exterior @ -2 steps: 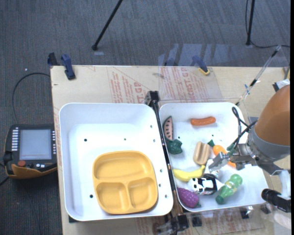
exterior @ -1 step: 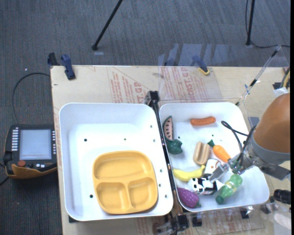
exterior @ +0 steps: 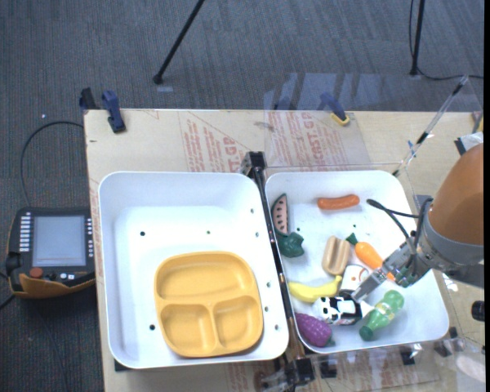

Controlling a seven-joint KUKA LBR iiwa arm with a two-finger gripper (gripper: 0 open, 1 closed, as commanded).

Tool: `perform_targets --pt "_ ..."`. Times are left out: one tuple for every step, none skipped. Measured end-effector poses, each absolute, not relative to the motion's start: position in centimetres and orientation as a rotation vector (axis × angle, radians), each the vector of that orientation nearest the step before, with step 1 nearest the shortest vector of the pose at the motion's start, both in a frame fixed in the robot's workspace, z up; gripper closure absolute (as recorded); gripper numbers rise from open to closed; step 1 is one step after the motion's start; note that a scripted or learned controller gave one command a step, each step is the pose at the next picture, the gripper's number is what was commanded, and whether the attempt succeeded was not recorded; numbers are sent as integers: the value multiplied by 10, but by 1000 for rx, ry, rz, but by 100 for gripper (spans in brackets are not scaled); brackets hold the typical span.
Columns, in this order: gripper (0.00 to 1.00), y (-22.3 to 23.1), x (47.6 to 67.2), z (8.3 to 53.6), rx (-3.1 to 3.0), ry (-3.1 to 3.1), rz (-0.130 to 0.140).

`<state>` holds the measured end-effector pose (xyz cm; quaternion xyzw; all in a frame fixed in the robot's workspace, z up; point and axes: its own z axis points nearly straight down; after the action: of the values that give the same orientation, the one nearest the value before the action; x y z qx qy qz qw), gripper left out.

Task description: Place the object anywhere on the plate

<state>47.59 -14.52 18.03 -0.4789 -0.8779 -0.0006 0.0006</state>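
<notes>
- While the grey arm with its orange band reaches in from the right, its hand (exterior: 374, 280) sits low in the right-hand white bin (exterior: 425, 313), among a crowded cluster of toy food.
- The hand's tip hangs over the spot where the curved yellow plastic banana (exterior: 314, 288), the black-and-white cow-patterned toy (exterior: 336, 308) and a small white piece beside them meet; how wide it stands I cannot tell from here, and nothing shows plainly gripped.
- Close around it lie an orange plastic carrot (exterior: 367, 254), a tan bread-shaped slice (exterior: 336, 255), a green plastic bottle (exterior: 382, 313) and a purple bunch of grapes (exterior: 314, 329); an orange-red sausage (exterior: 338, 202) and a watermelon wedge (exterior: 280, 214) sit farther back.
- The yellow three-compartment plastic plate (exterior: 208, 302) waits bare in the left-hand white bin (exterior: 118, 219), well apart from the hand, across the ridge where the two bins meet.
- My worry: with pieces packed this tightly, the hand could close on two at once or nudge one aside and come up with nothing.
- A loosely pinched, rounded toy could also slip out on the carry over the ridge and land short of the plate.
</notes>
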Motion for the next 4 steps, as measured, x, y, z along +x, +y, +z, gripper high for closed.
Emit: perform_targets --pt "0 -157 477 173 -1009 -2971 -3" --pt "0 -150 477 181 -968 -2989 -4" --pt "0 -132 477 163 -442 -3107 -5" --pt "0 -122 478 172 124 -3142 -5"
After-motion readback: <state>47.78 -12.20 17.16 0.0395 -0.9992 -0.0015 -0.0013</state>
